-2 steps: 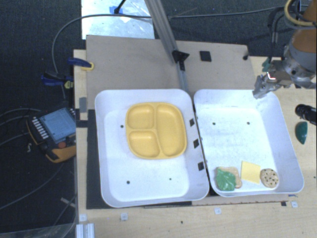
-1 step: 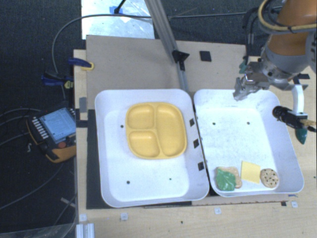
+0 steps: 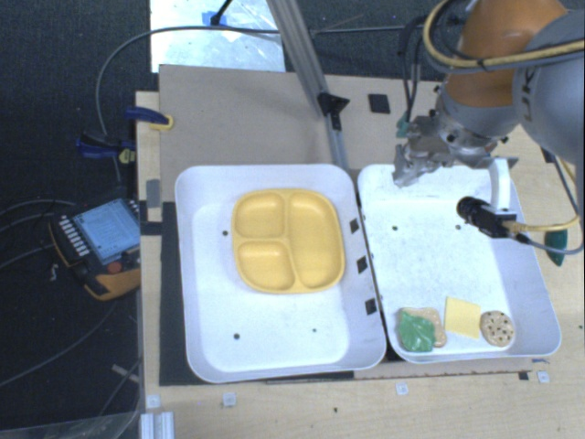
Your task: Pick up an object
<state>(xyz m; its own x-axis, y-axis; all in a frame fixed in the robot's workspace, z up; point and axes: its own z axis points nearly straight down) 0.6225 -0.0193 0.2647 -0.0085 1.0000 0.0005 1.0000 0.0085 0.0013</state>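
In the right bin (image 3: 430, 245), three small items lie along the near edge: a green leafy piece on a tan slice (image 3: 420, 329), a yellow cheese square (image 3: 462, 316) and a round speckled cookie (image 3: 497, 328). My gripper (image 3: 409, 170) hangs over the far left corner of that bin, well away from these items, with nothing seen between its fingers. The left bin (image 3: 210, 337) holds a yellow divided plate (image 3: 287, 240).
A grey metal pole (image 3: 306, 58) slants down to the gap between the bins at the back. A black cylindrical part with a cable (image 3: 482, 216) juts from the arm over the right bin. Clamps and a handheld device (image 3: 101, 236) lie left of the bench.
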